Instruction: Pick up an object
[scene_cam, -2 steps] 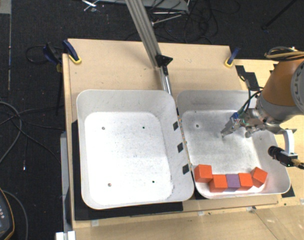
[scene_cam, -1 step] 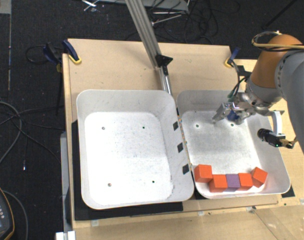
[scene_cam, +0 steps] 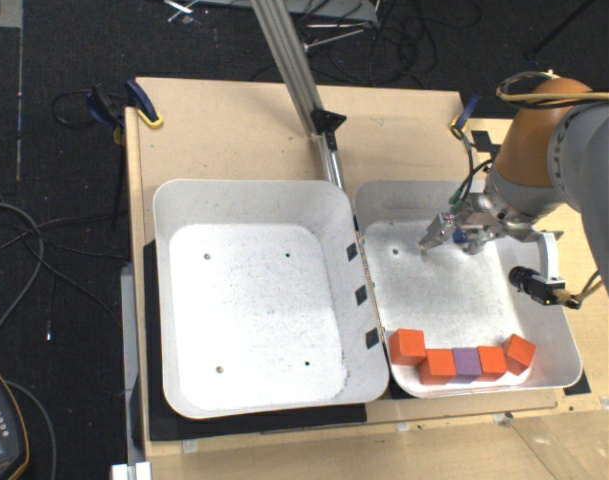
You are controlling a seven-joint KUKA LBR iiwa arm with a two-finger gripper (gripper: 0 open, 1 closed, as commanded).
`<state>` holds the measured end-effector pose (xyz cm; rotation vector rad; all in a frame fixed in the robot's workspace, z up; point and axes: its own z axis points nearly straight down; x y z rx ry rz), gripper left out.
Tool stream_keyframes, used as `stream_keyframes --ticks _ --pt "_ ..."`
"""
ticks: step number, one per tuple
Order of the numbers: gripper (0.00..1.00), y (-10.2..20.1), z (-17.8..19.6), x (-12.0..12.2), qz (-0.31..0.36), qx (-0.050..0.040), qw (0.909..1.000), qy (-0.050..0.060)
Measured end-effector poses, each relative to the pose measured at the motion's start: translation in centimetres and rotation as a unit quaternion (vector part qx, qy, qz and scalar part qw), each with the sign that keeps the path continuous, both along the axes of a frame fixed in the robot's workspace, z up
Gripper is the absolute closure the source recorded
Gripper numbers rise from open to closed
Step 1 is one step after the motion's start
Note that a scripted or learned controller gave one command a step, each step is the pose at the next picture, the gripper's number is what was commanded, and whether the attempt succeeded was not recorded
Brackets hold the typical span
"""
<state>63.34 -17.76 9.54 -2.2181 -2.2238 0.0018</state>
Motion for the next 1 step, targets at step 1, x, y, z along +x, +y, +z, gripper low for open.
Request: stream_keyframes --ticks 1 --pt "0.0 -3.73 -0.18 4.74 -0.002 -0.0012 1.0 0.002"
